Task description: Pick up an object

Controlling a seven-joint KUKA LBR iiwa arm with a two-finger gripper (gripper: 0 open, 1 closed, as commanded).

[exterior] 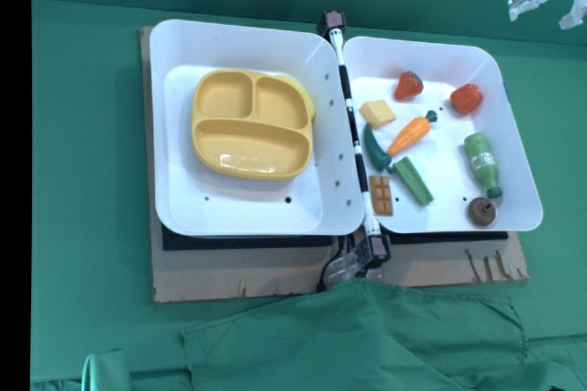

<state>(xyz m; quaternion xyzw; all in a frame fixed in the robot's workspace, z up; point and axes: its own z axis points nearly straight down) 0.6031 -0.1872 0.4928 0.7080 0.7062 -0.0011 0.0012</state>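
The right bin [514, 132] holds several toy foods: a strawberry [409, 85], a red tomato [466, 98], a yellow cheese wedge [377, 113], an orange carrot [410, 135], a dark green pepper [376, 150], a green cucumber [414, 181], a green bottle [481, 161], a waffle piece [381, 195] and a brown round piece [481, 211]. My gripper [552, 1] hangs at the top right corner, well above and behind the right bin, with its two fingers spread apart and nothing between them.
The left bin [174, 187] holds a yellow divided plate [252, 123]. A black-and-white divider bar [351, 132] runs between the bins. Green cloth [367, 339] lies bunched at the front. Cardboard [238, 284] sits beneath the bins.
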